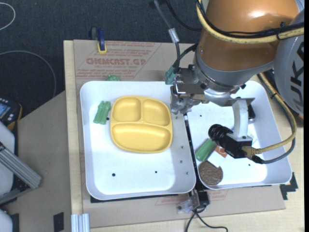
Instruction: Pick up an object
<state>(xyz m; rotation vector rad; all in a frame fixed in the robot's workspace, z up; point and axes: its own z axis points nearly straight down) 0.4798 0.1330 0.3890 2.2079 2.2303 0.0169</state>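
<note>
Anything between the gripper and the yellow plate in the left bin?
Nothing visible. The gripper hangs over the right wall of the left bin, beside the upper right corner of the yellow plate. The green piece lies off the plate's left side, out of the way.

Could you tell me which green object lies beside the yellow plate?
The green piece left of the yellow plate; the green cylinder lies in the other bin.

Dark grey carpet floor, brown bench board — blue clamp
</note>
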